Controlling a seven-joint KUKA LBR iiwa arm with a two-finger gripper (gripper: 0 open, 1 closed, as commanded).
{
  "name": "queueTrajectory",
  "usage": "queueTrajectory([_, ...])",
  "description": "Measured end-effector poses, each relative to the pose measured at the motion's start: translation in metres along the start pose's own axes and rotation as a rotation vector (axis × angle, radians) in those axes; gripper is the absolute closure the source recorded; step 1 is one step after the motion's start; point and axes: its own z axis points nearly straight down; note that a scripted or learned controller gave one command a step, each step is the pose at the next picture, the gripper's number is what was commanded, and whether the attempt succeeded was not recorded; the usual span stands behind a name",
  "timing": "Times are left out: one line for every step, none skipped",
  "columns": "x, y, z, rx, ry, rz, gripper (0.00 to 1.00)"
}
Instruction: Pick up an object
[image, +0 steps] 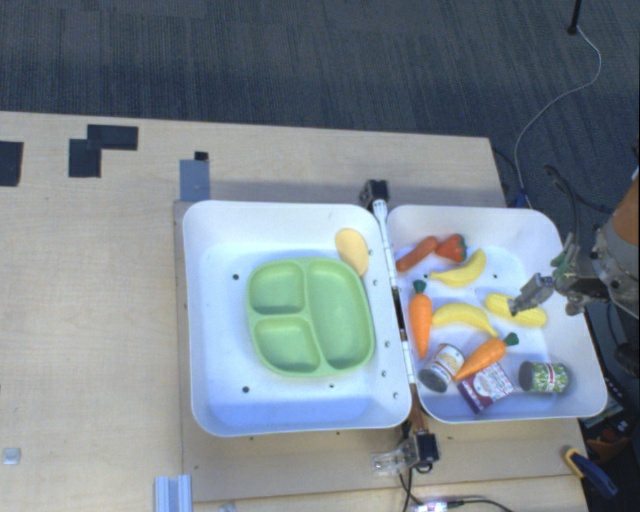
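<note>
The right bin (530, 232) holds several toy foods. Among them are an upright carrot (421, 322), a banana (463, 317), a second banana (463, 270) and a small yellow piece (517, 310). My gripper (553, 298) hangs over the bin's right side, coming in from the right edge. It is open, with one finger (531, 294) just above the small yellow piece and nothing between the fingers. A yellow lemon-like object (351, 249) lies in the left bin (215, 330) by its right rim.
A green divided plate (310, 316) sits in the middle of the left bin. In the right bin's front lie another carrot (485, 355), a tin can (441, 366), a maroon packet (487, 386) and a green can (545, 377). A reddish vegetable (430, 250) lies at the back.
</note>
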Motion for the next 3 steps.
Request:
queueTrajectory([0.024, -0.024, 0.126, -0.001, 0.000, 0.002, 0.00])
queueTrajectory([0.024, -0.022, 0.115, -0.006, -0.001, 0.001, 1.00])
queueTrajectory([0.119, -0.023, 0.031, -0.002, 0.001, -0.001, 1.00])
